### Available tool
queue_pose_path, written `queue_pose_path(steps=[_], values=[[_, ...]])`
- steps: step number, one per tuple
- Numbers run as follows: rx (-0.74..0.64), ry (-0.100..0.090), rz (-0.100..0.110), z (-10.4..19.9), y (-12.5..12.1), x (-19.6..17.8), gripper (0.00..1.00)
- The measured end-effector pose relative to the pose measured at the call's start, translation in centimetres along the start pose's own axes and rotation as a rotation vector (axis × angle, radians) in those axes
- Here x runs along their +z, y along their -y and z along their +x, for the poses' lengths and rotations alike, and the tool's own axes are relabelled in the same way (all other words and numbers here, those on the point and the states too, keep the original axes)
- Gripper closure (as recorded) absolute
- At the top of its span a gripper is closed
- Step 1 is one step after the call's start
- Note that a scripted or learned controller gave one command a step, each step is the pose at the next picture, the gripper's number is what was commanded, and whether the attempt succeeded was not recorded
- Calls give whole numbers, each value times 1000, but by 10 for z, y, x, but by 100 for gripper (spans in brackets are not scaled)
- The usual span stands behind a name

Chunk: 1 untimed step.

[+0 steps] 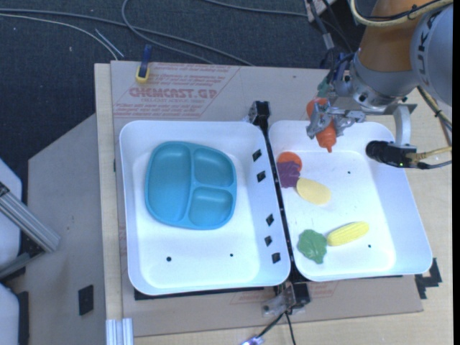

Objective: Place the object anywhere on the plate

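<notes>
An orange carrot-like toy (328,138) hangs clamped between the fingers of the gripper (325,126), above the far inner part of the right bin (402,214), near its back rim. Below, open white floor lies to the right. The same bin holds an orange piece (289,159) touching a purple piece (289,173), a yellow lemon-like toy (313,191), a corn cob (348,232) and green broccoli (312,244). The left bin (144,264) holds the blue divided plate (191,185), with bare floor toward the near edge.
</notes>
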<state>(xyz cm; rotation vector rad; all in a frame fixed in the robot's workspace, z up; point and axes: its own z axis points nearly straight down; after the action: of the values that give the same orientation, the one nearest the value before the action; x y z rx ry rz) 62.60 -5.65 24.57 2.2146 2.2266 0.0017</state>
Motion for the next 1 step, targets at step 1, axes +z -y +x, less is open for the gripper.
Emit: queue_pose_path(steps=[1], values=[[0,-1,0,52,-9,-4,100]])
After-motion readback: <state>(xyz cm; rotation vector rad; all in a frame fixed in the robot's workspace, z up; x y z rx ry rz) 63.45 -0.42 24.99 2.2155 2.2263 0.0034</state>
